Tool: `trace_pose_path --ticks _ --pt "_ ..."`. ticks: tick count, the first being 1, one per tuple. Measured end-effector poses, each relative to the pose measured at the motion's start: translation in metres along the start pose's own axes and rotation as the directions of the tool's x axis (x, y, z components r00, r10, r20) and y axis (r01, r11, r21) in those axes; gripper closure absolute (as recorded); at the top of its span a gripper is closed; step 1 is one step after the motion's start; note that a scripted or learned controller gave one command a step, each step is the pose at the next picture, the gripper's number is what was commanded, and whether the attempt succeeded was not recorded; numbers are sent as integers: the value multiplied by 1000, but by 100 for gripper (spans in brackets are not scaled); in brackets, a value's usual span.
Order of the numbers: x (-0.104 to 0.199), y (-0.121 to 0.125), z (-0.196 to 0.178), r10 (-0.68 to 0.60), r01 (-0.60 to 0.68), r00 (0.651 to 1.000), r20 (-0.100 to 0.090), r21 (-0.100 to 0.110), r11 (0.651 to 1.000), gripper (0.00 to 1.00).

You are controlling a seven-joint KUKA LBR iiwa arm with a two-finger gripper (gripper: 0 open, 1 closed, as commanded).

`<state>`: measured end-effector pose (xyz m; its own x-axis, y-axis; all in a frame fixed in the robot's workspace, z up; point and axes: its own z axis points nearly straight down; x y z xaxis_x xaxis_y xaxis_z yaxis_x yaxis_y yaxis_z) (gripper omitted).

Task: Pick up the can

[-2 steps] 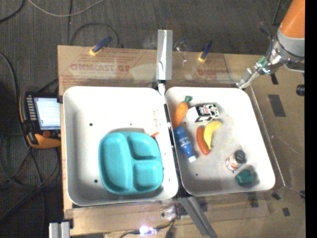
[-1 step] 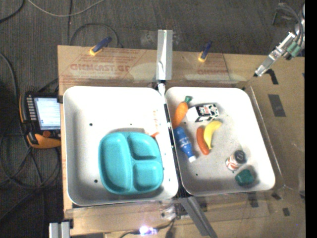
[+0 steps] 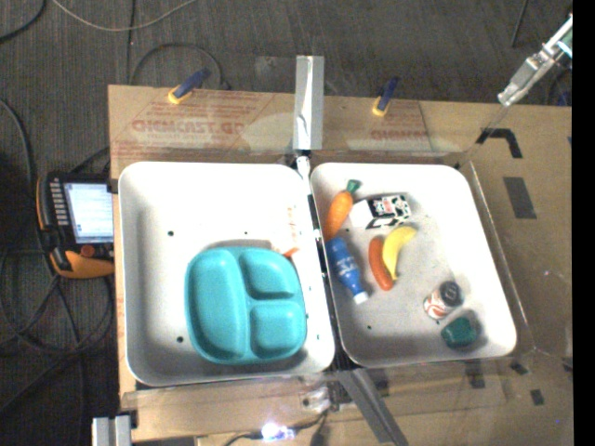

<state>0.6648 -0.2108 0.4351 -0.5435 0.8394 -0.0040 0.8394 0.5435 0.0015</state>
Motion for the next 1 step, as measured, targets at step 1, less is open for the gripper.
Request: trace_pose_path --ticks 1 --pt "39 -84 0 152 -152 988 -2 2 988 100"
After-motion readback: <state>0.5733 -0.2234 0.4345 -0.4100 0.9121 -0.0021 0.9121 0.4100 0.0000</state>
